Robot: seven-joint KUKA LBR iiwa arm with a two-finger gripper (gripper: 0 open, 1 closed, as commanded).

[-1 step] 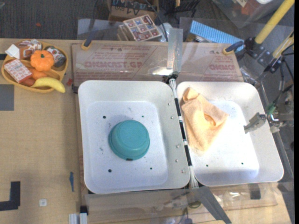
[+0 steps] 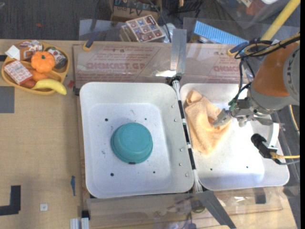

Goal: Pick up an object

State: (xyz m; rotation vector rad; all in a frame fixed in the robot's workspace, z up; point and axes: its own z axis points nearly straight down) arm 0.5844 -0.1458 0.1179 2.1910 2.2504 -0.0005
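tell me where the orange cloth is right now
The orange cloth lies crumpled in the right bin, against its left wall, with the gripper at its right edge.

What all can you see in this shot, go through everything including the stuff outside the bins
bowl: one, teal, upside down in the left bin
cloth: one, pale orange, crumpled at the left side of the right bin
bins: two, white, side by side on the bench
yellow dish: one, far left on the bench, holding toy food
toy pumpkin: one, orange, in the dish
toy banana: one, yellow, at the dish's front edge
blue ridged sheet: one, behind the bins
printed box: one, behind the bins
arm: one, grey and orange, over the right bin
end effector: one, at the cloth's right edge
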